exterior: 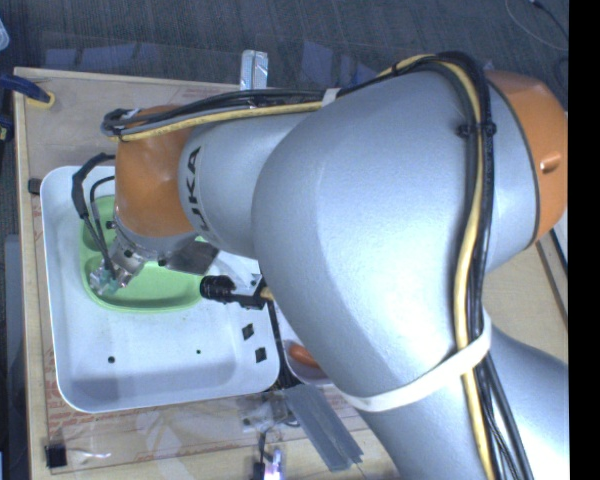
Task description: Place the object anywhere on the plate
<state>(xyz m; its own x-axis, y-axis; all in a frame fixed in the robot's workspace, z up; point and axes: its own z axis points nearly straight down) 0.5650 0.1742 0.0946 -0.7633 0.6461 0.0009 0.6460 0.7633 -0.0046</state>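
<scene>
My arm [380, 218] reaches in from the right and covers most of the counter [40, 148]. My jaws [108, 280] hang low over the green plate [150, 290], which lies flat in the left white bin [130, 373]; its visible edge curves round toward the bin's left wall. I cannot tell whether my jaws are apart or together, nor whether anything sits between them. Just past the bin's right wall, a small orange thing [302, 353] peeks out from under my arm; most of it is hidden, so I cannot tell its shape or which way it points.
</scene>
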